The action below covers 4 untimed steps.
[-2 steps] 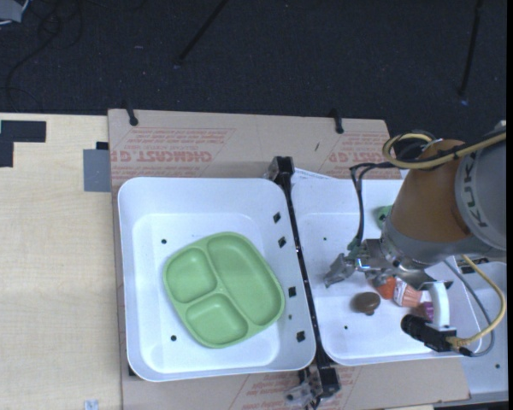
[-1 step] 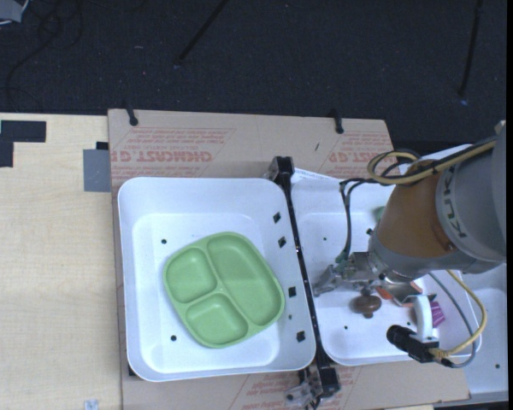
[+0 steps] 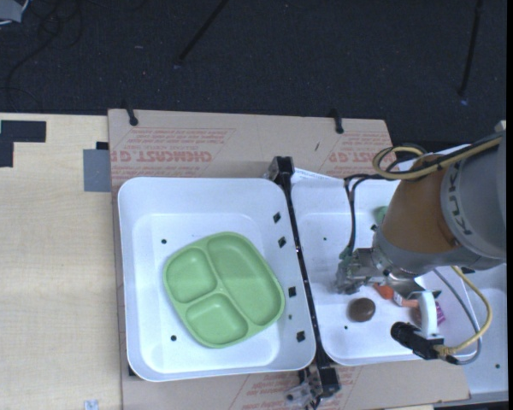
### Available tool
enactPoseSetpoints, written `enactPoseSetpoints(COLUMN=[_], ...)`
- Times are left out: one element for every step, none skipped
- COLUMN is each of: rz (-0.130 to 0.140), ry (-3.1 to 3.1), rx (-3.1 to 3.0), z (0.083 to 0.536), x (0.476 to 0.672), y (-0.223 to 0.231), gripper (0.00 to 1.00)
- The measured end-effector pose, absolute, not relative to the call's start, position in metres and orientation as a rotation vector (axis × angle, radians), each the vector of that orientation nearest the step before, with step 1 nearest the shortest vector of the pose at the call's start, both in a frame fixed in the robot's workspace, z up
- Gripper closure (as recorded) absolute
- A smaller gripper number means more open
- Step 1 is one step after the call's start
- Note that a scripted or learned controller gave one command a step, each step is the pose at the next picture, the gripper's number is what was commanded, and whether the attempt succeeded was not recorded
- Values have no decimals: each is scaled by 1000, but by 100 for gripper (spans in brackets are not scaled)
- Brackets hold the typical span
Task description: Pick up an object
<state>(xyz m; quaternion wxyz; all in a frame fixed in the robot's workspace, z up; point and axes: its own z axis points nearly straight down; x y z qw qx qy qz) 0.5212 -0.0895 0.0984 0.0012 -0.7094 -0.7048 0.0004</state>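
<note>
The arm (image 3: 440, 216) reaches into the right bin (image 3: 342, 229), and its gripper (image 3: 356, 273) hangs low over the floor of this bin; the view is too dark there to say if it is open or closed. A small brown round object (image 3: 362, 310) lies at about five o'clock from the gripper, just beside it, apart from the other small items at three o'clock. It looks light and stiff, perhaps smooth, so it may roll; I would close on it across the middle. The green divided plate (image 3: 223, 289) lies in the left bin (image 3: 145, 229).
</note>
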Motion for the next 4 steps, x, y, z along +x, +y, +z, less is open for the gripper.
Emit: enactPoseSetpoints(rz=[0,-1,-2,2], ry=[-2216,-2213,-2223,-2221], rx=[-2226,-2232,-2222,-2215], z=[142,194,236,230], x=[516,513,515,506], y=[-89,-101,-102,-55], gripper=[100,100,100,100])
